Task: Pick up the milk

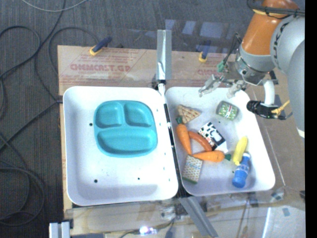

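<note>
Pincer [223,83] hangs spread wide and holding nothing over the right bin [262,148] at its 12 o'clock rim. Milk [212,133], a black-and-white carton, lies mid-bin toward the pincer's 6 o'clock, touching a sausage [199,141].

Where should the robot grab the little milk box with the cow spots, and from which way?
Probably from straight above, pinching the milk carton across its narrow sides. It lies flat and turned at a slant in the right bin, so its broad spotted face points up. A sausage presses against its lower left edge, so the fingers fit best near the free upper right end. The gripper hangs above the bin's far edge.
</note>
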Action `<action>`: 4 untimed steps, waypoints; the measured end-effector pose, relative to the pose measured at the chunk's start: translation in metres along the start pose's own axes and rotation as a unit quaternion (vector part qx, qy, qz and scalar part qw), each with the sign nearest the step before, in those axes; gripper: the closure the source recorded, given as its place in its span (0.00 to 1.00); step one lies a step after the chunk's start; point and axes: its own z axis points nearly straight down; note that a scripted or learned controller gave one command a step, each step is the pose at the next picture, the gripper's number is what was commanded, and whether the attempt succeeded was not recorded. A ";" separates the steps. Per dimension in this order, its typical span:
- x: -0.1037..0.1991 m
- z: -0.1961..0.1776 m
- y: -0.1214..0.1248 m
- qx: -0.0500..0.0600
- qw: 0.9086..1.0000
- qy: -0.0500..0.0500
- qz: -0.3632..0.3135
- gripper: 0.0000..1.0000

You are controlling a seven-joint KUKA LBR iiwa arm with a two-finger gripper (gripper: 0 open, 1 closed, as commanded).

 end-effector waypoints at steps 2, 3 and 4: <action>-0.047 0.080 -0.022 -0.017 0.989 -0.005 -0.146 0.00; -0.089 0.052 -0.072 -0.001 0.969 -0.001 -0.247 0.00; -0.050 0.087 -0.070 -0.015 0.972 -0.009 -0.234 0.00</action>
